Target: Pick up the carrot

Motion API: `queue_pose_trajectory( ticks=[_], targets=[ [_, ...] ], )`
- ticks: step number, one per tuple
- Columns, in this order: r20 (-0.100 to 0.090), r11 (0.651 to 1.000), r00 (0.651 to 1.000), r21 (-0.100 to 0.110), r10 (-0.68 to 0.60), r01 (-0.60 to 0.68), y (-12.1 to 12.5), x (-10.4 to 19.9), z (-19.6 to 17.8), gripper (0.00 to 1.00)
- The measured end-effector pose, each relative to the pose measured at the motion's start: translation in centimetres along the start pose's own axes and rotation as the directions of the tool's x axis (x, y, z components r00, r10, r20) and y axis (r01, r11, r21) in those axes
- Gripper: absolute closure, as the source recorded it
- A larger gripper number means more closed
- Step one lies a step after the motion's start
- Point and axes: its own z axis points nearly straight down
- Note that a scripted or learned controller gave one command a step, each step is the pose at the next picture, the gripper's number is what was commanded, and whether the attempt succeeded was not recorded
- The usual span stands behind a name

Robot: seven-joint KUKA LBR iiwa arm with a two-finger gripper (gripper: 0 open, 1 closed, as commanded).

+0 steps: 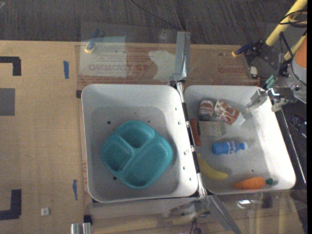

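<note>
The carrot (250,183), orange with a small green top pointing right, lies flat along the front wall of the right bin (285,150), near its front right corner. My gripper (266,100) hovers over the far right corner of the same bin, well behind the carrot. It is open, with a pale finger (255,100) on its left side and nothing between the two. The carrot lies apart from the other items.
The right bin also holds a yellow banana (213,170) left of the carrot, a blue bottle (228,147), a can (206,109), a red-and-white carton (226,112) and a speckled packet (210,128). A teal divided plate (137,153) sits in the left bin (92,130).
</note>
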Motion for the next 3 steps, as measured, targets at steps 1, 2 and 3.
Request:
queue_pose_trajectory(
  ticks=[1,2,3],
  targets=[
    [-0.001,0.959,0.959,0.001,-0.285,0.285,-7.2,3.4,3.5,0.0],
    [0.005,0.922,0.922,-0.004,-0.387,0.387,-9.3,-0.7,-10.1,0.0],
    [0.004,0.736,0.736,-0.002,-0.677,0.677,-11.3,-2.0,-0.9,0.0]
  ],
)
